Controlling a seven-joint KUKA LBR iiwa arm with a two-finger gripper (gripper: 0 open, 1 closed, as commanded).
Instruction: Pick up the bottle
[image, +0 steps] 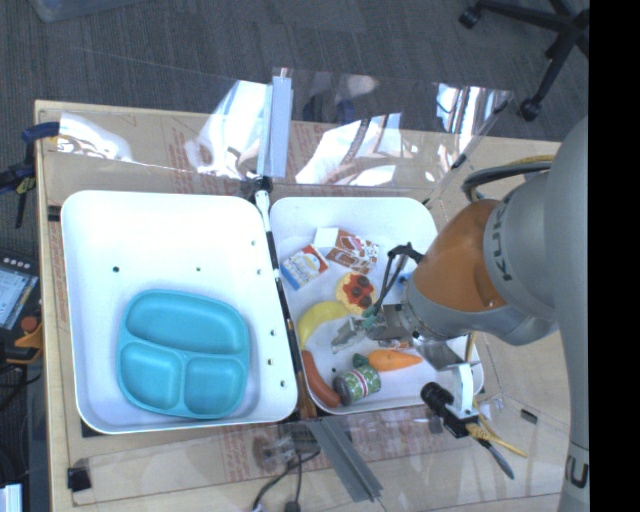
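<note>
- Arm (520, 270), one, grey with orange band, reaching in from the right over the right bin.
- Bins, two, white: left bin (90, 250), right bin (400, 212).
- Tray (185, 352), one, blue, three compartments, in the left bin.
- Gripper (362, 328), one, low among the items in the right bin; whether its jaws are spread or pressed together, cannot tell.
- Banana (318, 318), one; sausage (318, 378), one; carrot (395, 360), one; cartons (303, 266), two, far side.
- Bottle (358, 384), one, green, lying at the right bin's near edge, just near of the gripper.

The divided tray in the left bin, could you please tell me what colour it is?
The divided tray is light blue, shown clearly in the camera view.
</note>
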